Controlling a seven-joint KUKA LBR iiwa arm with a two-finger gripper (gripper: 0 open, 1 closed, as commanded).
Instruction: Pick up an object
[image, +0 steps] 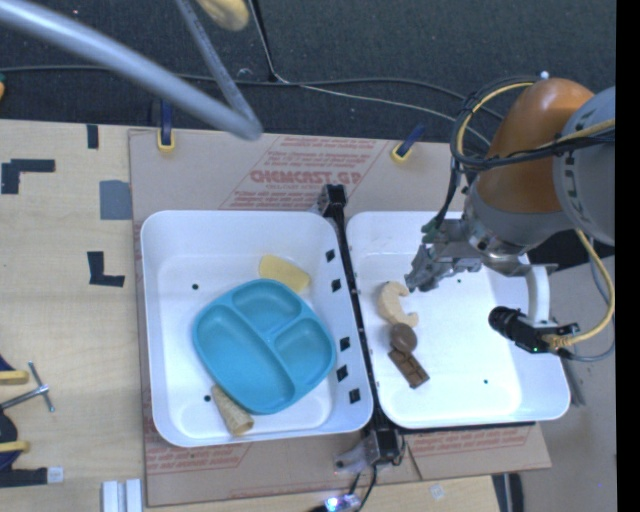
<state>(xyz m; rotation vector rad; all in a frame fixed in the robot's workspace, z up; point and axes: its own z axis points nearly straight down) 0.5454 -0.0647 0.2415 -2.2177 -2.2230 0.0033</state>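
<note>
A: Your gripper (420, 277) hangs in the right bin (520, 395), just right of the curved tan piece (393, 301) at frame centre. I can't tell its opening; nothing shows between its tips.

B: That piece looks light, stiff and smooth, so pinch its narrow middle. The divider wall (350, 300) crowds its left; the bin's right half gives you room.

1. A robotics lab is indicated by the arm (540, 150) mounted over two bins (160, 300).
2. Taped marks (30, 175), clamps (165, 135) and loose cables (330, 85) are seen on the bench (60, 300).
</note>
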